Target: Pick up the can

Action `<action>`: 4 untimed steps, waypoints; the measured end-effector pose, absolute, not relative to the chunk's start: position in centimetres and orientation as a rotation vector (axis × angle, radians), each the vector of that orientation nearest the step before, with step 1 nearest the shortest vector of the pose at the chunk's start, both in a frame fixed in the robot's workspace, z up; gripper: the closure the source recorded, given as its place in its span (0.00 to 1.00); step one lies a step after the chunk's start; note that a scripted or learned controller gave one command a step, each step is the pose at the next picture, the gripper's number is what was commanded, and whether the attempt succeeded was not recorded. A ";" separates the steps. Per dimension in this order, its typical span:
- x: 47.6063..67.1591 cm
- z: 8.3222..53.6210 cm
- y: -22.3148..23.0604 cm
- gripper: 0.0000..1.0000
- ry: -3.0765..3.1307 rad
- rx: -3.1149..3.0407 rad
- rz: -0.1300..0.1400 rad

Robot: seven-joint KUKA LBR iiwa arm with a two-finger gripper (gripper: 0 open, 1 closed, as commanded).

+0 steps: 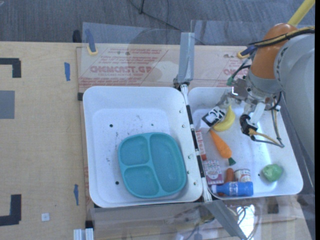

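The can (243, 175) is small, with a pale label and a reddish top. It sits near the front of the right bin (290, 156), just behind a blue bottle (233, 188). My gripper (236, 98) hangs over the far part of that bin, above a yellow banana (228, 121). It is well away from the can and nothing shows in its grasp.
The right bin also holds a black-and-white item (214, 116), an orange carrot (220, 143), a green lump (272, 172), a red-and-white packet (213, 172) and a thin stick (198, 142) along its left wall. A teal divided plate (150, 164) lies in the left bin (100, 109).
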State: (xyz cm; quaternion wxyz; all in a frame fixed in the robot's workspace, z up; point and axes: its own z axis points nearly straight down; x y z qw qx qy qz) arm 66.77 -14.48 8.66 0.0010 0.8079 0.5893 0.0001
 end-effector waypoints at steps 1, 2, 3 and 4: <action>58.2 8.8 -14.3 0.00 2.076 2.352 0.007; 64.4 18.1 -21.0 0.00 1.468 2.776 0.000; 56.8 8.8 -16.3 0.00 1.425 2.796 0.008; 61.3 8.8 -20.3 0.00 1.416 2.815 0.013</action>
